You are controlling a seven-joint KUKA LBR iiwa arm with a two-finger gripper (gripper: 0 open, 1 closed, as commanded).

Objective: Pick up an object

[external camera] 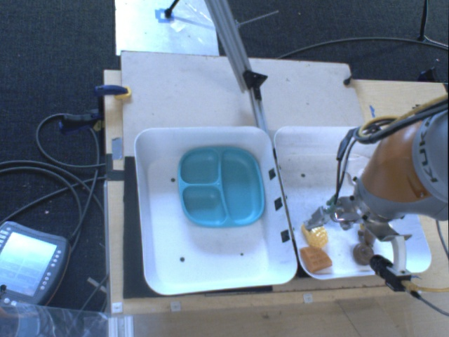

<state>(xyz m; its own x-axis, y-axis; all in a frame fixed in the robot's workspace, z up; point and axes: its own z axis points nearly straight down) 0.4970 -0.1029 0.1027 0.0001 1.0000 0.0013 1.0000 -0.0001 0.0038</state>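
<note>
Left bin [158,209] holds a teal divided plate [221,187], parked well apart from the action. Pickable items cluster at the near-left corner of the right bin [309,146]: yellow piece [316,237], orange block [317,260] just beside it. Claw [335,215] sits low, right next to the yellow piece, likely lining up on it. Opening width: cannot tell; nothing visibly held

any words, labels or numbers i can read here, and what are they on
None can be read.
The teach pendant has a lit screen; whatever it shows is too blurred to read.
The blue divided plate, both white bins and the arm bear no visible lettering.
</note>
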